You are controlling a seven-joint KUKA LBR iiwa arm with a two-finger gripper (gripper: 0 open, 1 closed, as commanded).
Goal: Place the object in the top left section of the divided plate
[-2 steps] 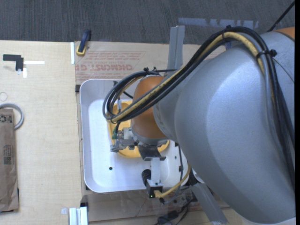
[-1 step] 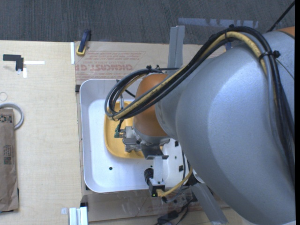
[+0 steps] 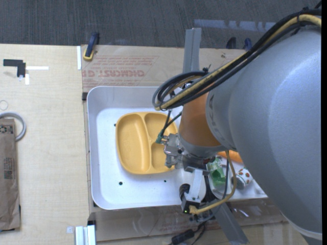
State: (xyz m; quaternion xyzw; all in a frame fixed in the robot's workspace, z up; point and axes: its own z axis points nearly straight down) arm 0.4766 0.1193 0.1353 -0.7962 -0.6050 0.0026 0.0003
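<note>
Leftmost, on the bare bench, I note a brown paper bag (image 3: 7, 175) lying flat at the frame's edge, with a small black bracket (image 3: 14, 64) above it. Further in, a yellow-and-blue clamp (image 3: 91, 46) sits at the corner of a cardboard sheet (image 3: 127, 68) with red print. Below that is the left bin (image 3: 99, 152), white and shallow. The yellow divided plate (image 3: 138, 144) lies inside it, toward its right half. One long compartment is on the plate's left side and a smaller one is at its upper right; the rest of the plate is under the wrist. The gripper (image 3: 173, 154) hangs low over the plate's right edge, with the orange band just above it. From this angle I cannot tell how wide it stands or whether it has anything in it. Right of the wrist, three small things peek out from under the grey arm (image 3: 276, 111): a green piece (image 3: 218, 176), an orange piece (image 3: 233, 156) and a speckled white ball (image 3: 243, 176). They lie close together, apart from the plate, on a white surface I take for the right bin. I cannot tell which of them is the task's object.
</note>
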